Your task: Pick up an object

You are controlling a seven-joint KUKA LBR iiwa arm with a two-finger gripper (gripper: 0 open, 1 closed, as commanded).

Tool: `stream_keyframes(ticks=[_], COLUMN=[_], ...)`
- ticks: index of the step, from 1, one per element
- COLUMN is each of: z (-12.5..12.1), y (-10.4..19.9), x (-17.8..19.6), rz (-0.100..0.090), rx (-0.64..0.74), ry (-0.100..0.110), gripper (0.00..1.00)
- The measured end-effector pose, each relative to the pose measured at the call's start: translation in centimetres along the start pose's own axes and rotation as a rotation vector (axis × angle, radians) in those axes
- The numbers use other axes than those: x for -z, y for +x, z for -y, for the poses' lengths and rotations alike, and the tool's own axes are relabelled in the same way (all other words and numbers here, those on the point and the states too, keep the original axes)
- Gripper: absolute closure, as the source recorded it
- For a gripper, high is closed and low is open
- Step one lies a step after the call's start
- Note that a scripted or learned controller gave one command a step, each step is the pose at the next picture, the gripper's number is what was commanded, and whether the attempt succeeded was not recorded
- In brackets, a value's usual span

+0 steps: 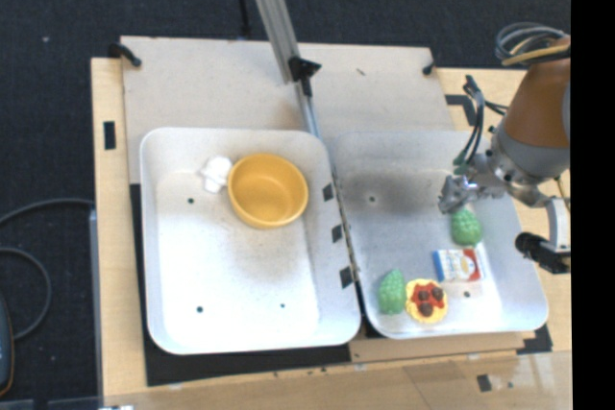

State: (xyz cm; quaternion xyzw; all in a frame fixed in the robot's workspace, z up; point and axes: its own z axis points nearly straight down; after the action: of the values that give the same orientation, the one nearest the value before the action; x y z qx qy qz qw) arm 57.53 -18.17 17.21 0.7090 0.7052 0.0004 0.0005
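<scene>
My gripper (455,197) hangs over the right bin (404,168), near its middle right, below the arm's orange band. Right under its tip, touching or nearly touching it, lies a small green knobbly object (467,228). I cannot tell whether the gripper holds it. Closer to the front lie a white carton with blue and red print (457,264), a second green object (391,291) and a yellow disc with red pieces (427,300).
The left bin (192,302) holds a yellow bowl (268,190) with a small white object (215,172) beside it at the back. A slanted metal rail (274,10) rises behind the bins. The right bin's back left floor is bare.
</scene>
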Motion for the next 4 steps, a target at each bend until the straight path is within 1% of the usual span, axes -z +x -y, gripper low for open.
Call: stream_keyframes(ticks=[1,2,3,4], z=[0.4,0.3,-1.7,-2.6], y=[0.2,0.1,4.7,10.2], x=[4.6,6.3,7.2,8.0], rz=[0.001,0.000,-0.001,-0.001], rx=[0.007,0.008,0.013,0.013], ry=[-0.005,-0.003,-0.002,-0.002], gripper=[1.00,1.00,1.00,1.00])
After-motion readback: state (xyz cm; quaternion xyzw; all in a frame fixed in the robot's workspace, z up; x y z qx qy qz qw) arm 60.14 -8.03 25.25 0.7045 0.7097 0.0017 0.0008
